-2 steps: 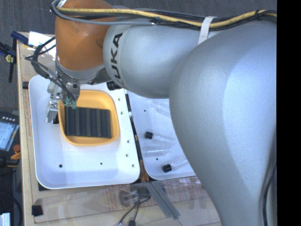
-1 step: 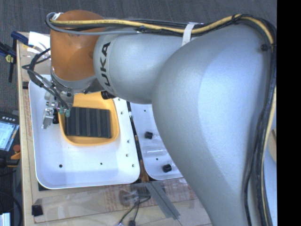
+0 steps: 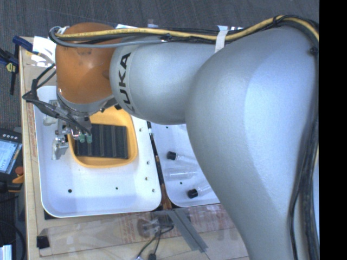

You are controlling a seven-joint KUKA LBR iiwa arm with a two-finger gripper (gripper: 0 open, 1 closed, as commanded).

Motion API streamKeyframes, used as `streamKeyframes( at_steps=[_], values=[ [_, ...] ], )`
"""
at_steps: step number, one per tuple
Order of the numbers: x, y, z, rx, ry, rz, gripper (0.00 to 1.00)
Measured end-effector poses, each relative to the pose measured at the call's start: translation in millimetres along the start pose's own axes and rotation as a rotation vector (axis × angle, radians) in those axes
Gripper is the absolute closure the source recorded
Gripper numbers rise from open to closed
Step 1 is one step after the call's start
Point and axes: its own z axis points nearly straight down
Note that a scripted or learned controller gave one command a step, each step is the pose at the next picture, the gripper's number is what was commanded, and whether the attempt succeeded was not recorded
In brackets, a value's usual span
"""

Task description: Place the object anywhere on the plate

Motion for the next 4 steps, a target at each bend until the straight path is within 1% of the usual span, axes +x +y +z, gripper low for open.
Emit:
streamKeyframes(
  at_steps=[1, 2, 3, 4],
  values=[
    [-69, -8, -51, -0.001, -0.009, -0.281, 0.00],
    [-29, -24, -45, 0.000, -0.002, -0.126, 0.00],
    [-11, -19, -5, 0.000, -0.001, 0.496, 0.00],
    [-60, -57, -34, -0.002, -0.006, 0.365, 0.00]
  ],
)
